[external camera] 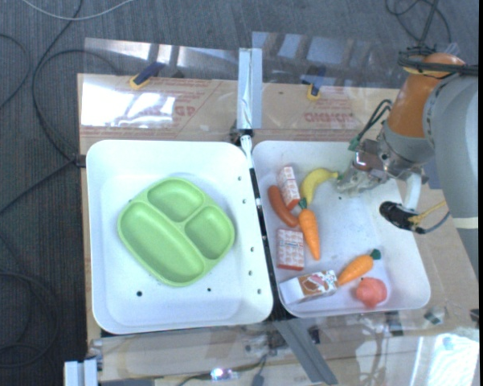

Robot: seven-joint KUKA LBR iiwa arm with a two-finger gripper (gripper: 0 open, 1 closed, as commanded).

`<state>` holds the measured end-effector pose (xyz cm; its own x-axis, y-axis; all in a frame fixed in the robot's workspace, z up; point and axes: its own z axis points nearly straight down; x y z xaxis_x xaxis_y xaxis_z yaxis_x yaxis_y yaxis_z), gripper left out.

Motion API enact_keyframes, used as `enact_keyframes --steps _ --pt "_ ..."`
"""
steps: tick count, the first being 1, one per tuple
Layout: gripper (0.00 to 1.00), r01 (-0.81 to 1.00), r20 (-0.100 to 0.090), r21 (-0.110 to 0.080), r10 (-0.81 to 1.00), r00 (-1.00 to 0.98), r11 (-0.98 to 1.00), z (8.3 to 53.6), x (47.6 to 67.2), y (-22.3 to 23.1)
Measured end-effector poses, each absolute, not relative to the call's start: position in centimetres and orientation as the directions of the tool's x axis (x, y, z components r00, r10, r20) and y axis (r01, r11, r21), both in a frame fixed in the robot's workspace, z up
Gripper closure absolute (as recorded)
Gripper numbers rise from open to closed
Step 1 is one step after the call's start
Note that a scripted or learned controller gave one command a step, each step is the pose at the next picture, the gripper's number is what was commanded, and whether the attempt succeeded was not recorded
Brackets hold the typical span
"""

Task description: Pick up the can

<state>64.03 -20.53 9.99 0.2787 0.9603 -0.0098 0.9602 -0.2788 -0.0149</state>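
One gripper (358, 180) over far right part of right bin (345, 232), just right of banana (315, 182).
Can (317, 282) on its side by bin's near edge, touching small carrot (355, 268), well apart from gripper. Cannot tell grip opening.

Two white bins sit side by side on the table: the left bin (104, 296) and the right bin (402, 240). The left bin contains one green divided plate (177, 230) with three compartments. The right bin contains two carrots, one (309, 232) near the middle and another (358, 268) lower right; one yellow banana (316, 182); one red sausage (279, 206); one pinkish-red round fruit (370, 292); and three small red-and-white cartons, one (288, 186) at the top, one (290, 248) in the middle, and one (318, 283) at the bottom. One arm (434, 127) with one pincer (358, 179) is over the right bin.
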Motion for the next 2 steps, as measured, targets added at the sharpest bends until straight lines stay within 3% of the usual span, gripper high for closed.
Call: enact_keyframes --steps 1,2 --pt "1.00 0.847 -0.007 -0.009 0.847 0.532 -0.532 17.8 65.8 -21.2" --pt "1.00 0.933 0.000 -0.013 0.933 0.360 -0.360 16.0 48.9 -21.0"
